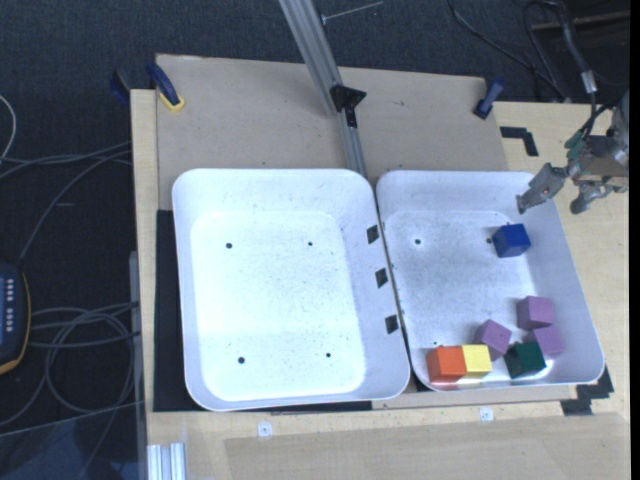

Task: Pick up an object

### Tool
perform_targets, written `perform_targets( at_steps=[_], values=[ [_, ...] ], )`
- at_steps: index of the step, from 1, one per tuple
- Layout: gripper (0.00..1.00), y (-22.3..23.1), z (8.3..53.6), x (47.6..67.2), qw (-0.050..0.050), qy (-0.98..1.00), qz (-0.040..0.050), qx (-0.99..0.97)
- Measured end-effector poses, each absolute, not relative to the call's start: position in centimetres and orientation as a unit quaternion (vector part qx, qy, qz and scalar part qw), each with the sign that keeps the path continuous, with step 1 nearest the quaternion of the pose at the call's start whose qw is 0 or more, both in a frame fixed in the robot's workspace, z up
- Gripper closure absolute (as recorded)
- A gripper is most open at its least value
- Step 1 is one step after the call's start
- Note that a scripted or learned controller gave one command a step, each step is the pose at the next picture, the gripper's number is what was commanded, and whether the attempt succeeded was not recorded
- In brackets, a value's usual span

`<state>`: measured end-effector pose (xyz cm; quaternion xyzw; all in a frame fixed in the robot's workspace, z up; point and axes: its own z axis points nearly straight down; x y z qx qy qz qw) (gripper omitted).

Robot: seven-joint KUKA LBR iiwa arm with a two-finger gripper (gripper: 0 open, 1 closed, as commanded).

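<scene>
We see the tool (556, 194) spread open, holding nothing, over the right bin's (440, 203) far rim near the blue block (511, 240).

Tan bench (300, 118) on dark carpet (60, 28). Right bin (440, 298) lies below and just left of the gripper (553, 204). Left bin (270, 288) lies farther left, touching the right bin. Near clamp (488, 98), blue, sits up-left of the gripper; far clamp (165, 88) is well left. Metal pole (320, 58) slants up-left. Cables (60, 318) and what may be a controller (12, 313) lie far left.
</scene>
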<state>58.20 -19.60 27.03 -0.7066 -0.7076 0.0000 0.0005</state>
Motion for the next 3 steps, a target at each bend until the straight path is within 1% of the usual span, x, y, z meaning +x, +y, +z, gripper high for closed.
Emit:
perform_targets(
  at_steps=[1,2,3],
  values=[
    [0.00,-19.6,27.0,58.2,0.000,-0.708,0.0001,-0.707],
    [0.00,-19.4,20.7,58.3,0.003,-0.707,0.0016,-0.707],
    [0.00,-19.1,16.5,58.2,0.003,-0.707,0.0014,-0.707]
  ],
)
